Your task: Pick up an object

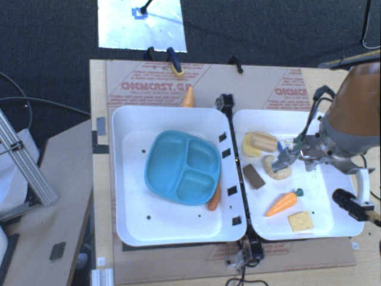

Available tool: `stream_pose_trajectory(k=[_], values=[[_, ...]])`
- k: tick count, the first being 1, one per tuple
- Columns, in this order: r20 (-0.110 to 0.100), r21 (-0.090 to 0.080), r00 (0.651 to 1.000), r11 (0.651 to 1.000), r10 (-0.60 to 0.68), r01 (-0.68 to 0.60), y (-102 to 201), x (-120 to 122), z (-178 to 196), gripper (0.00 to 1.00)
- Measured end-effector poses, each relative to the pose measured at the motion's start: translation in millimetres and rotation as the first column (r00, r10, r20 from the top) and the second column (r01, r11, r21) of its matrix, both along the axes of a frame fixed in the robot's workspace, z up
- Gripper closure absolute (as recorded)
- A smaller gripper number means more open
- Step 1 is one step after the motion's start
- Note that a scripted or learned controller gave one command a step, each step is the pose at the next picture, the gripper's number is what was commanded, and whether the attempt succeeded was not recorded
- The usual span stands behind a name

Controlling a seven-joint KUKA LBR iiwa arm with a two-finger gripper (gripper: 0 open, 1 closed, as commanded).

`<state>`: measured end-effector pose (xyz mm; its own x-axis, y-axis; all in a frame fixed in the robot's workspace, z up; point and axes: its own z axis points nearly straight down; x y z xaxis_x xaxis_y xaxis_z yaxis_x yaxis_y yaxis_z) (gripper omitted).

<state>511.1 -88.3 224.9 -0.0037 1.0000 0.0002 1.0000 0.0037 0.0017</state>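
Note:
My gripper [284, 158] hangs over the right bin [309, 121], reaching in from the right. Its tips sit directly above a pale round bread-like piece [277, 170]. A yellow bun-shaped piece [259, 142] lies just left of the tips. A brown block [253, 176] rests near the bin's left wall. An orange carrot [282, 203] lies toward the front, with a yellow cheese square [300, 221] beside it. I see nothing held between the fingers.
The left bin [134, 219] holds a blue divided plate [183, 167], with an orange piece [214, 199] tucked at its front right edge. Another orange piece [187, 98] lies on the board behind the left bin. A black divider [235, 171] separates the bins.

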Motion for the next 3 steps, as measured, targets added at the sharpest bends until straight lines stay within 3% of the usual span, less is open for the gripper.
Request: stream_pose_trajectory(k=[1,2,3], values=[[-0.011,0.001,1.0,1.0,-0.006,0.006,-21.7,-27.7,-102.9,0.0],[0.0,-0.004,1.0,1.0,-0.008,0.008,-94.7,-21.6,-141.9,0.0],[0.0,0.0,1.0,1.0,-0.004,0.004,-90.1,-20.9,-140.8,0.0]])
